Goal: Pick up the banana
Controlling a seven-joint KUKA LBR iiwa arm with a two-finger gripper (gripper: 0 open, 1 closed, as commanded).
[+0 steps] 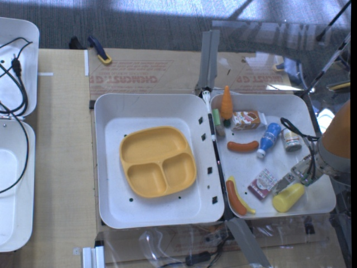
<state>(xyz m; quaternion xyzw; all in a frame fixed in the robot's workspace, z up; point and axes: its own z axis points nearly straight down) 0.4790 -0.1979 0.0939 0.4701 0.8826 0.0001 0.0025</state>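
The banana [249, 208] lies in the near left corner of the right bin [316, 208]. It is thin and yellow, and a red sausage-shaped thing [235, 198] lying along it hides much of it. My gripper [291, 178] hangs low over the near right part of the same bin, well to the right of the banana. It sits just above a yellow lemon-like thing [288, 197] and beside a red and white packet [262, 183]. Nothing shows between the gripper and the banana but bare bin floor.
The right bin also holds an orange carrot [226, 106], a snack packet [247, 120], a brown sausage [242, 146], a blue bottle [269, 138] and a small can [290, 140]. A yellow divided plate [158, 161] lies in the left bin [106, 149].
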